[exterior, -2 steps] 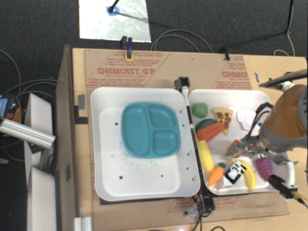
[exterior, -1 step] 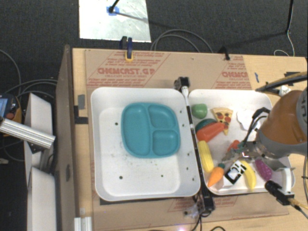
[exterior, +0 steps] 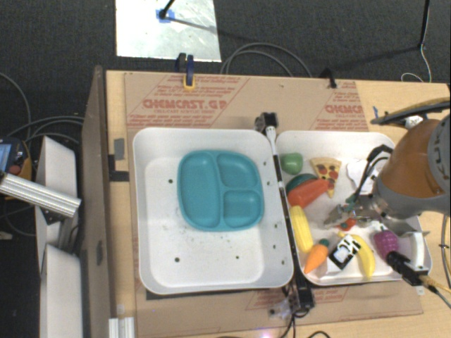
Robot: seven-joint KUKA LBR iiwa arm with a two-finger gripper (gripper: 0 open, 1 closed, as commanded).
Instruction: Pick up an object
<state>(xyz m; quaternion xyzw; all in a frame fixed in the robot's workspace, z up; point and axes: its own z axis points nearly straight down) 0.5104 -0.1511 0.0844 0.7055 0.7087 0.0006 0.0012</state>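
The right bin (exterior: 352,141) holds several toy foods. A green pepper (exterior: 291,163) and a pizza slice (exterior: 325,167) lie at its back. A red and orange piece (exterior: 307,187) sits at the left, with a yellow corn cob (exterior: 301,229) and a carrot (exterior: 316,255) nearer the front. A banana (exterior: 365,254), a black and white item (exterior: 342,253) and a purple piece (exterior: 385,242) lie along the front. My gripper (exterior: 343,217) hangs low over the bin's middle, just above the black and white item. A small red bit shows under its tip.
The left bin (exterior: 151,189) holds a blue divided plate (exterior: 220,190). The arm's orange band (exterior: 421,164) covers the right bin's right side. A clamp (exterior: 268,123) sits at the back between the bins. Cables run behind the bench.
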